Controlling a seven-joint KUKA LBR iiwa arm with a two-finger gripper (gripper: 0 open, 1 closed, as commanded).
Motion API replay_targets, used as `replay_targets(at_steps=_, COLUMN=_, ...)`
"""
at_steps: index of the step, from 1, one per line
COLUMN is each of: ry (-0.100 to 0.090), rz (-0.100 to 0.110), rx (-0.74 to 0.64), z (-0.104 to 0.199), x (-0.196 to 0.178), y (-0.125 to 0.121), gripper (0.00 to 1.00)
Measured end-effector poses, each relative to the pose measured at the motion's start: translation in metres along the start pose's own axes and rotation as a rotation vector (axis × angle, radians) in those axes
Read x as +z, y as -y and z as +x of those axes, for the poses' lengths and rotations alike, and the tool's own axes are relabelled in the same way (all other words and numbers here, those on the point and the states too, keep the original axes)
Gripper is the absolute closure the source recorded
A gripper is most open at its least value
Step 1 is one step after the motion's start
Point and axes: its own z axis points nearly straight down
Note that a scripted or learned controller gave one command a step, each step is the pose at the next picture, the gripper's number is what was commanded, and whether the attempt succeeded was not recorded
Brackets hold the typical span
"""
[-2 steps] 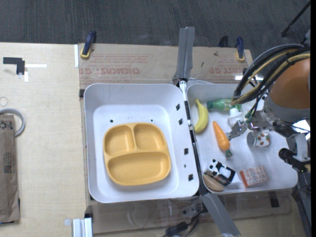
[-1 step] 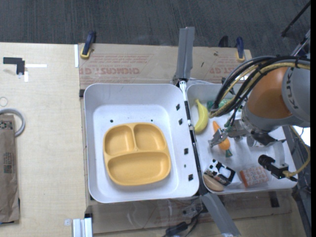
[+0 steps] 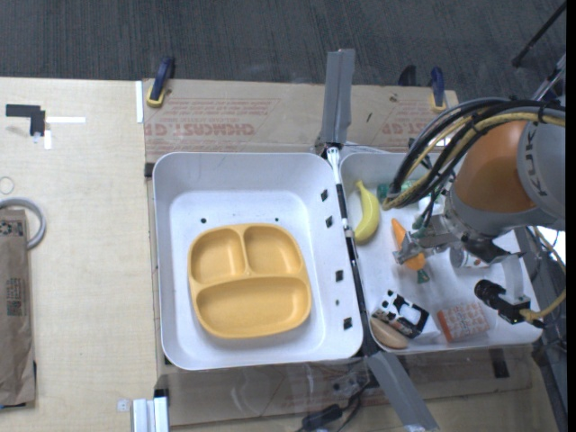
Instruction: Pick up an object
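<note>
My gripper (image 3: pixel 421 246) hangs low in the right bin (image 3: pixel 513 336), under the grey wrist with its orange band. An orange carrot-like piece (image 3: pixel 400 232) lies right against the gripper's left side, and more orange (image 3: pixel 413 261) shows just below the tip. A yellow banana (image 3: pixel 365 212) lies to the upper left, along the bin's left wall. Toward the front of the bin sit a black-and-white object (image 3: pixel 401 311), a tan round piece (image 3: pixel 389 333) and a reddish speckled packet (image 3: pixel 463 320).
The left bin (image 3: pixel 171 241) holds a yellow divided plate (image 3: pixel 250 280). A grey divider post (image 3: pixel 338 97) rises between the bins. Cables and the arm body crowd the right bin's far right. A brown bag (image 3: pixel 16 304) lies at the bench's left edge.
</note>
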Motion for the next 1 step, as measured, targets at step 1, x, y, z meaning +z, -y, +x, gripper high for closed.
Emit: replay_targets(at_steps=1, ry=-0.001, rz=0.002, rx=0.426, z=0.0217, x=-0.0904, y=0.0202, gripper=1.00)
